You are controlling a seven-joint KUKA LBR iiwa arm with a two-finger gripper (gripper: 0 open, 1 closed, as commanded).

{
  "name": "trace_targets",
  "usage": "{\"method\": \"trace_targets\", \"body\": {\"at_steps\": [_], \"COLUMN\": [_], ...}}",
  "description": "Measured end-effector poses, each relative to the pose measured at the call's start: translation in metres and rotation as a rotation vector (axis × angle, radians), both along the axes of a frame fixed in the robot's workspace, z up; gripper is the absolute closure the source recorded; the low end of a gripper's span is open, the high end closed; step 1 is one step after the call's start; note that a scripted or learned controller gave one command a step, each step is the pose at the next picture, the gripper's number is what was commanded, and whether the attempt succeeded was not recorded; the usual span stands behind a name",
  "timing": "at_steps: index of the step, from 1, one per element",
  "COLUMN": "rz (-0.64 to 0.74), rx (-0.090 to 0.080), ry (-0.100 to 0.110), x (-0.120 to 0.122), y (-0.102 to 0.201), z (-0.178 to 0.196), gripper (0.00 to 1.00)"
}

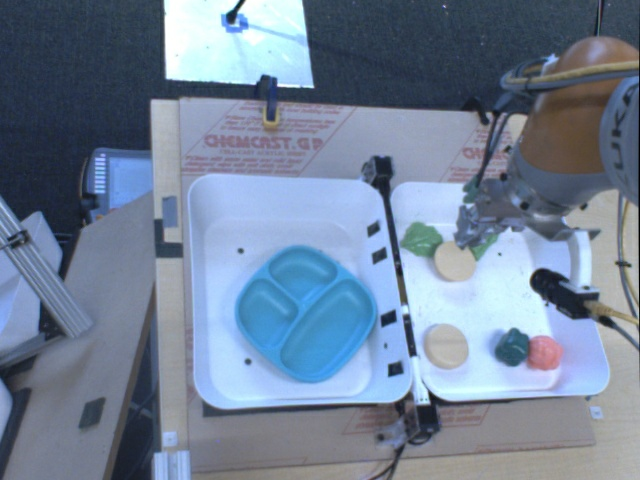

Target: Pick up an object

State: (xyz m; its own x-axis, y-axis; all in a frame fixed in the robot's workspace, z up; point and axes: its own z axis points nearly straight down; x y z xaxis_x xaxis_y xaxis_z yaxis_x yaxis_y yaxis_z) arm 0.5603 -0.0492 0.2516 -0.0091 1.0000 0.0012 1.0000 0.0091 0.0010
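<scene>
Camera view | gripper [478,230] low in the right bin [590,368], just above a tan disc [454,263], likely lining up a pick; open or closed cannot be told | beside it a green leafy piece [421,238], partly hidden | nearer: second tan disc [446,346], teal lump [512,346], pink ball [544,352] | left bin [210,268] holds a blue divided plate [305,312].

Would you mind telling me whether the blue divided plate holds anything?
Empty: the blue divided plate in the left bin shows three bare compartments.
</scene>
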Motion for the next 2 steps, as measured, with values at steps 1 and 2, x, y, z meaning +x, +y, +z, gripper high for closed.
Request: {"method": "trace_targets", "body": {"at_steps": [1, 2], "rz": [0.001, 0.001], "rx": [0.001, 0.001], "ry": [0.0, -0.001], "x": [-0.012, -0.01], "y": [0.051, 0.104], "z": [-0.013, -0.008], "gripper": [1.0, 1.0]}}
